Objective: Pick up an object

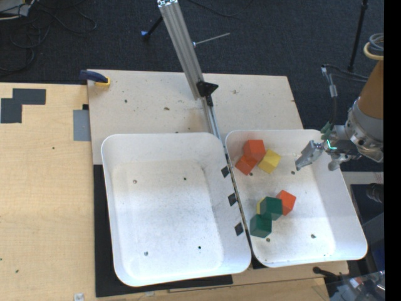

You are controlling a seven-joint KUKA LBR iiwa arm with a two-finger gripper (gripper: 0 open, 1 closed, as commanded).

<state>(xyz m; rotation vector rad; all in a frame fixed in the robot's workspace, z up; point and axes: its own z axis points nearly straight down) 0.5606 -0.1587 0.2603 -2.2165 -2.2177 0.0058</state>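
Claw (321, 157) above right bin's (351, 231) rim

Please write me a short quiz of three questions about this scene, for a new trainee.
1. True or false: the two orange cubes lie in the left white bin.
2. Which colour is the cube touching the orange pair: A yellow, B blue, C green?
3. How many dark green cubes lie in the right white bin?

Key: 1 false, they lie in the right bin. 2 A, the yellow cube. 3 two.
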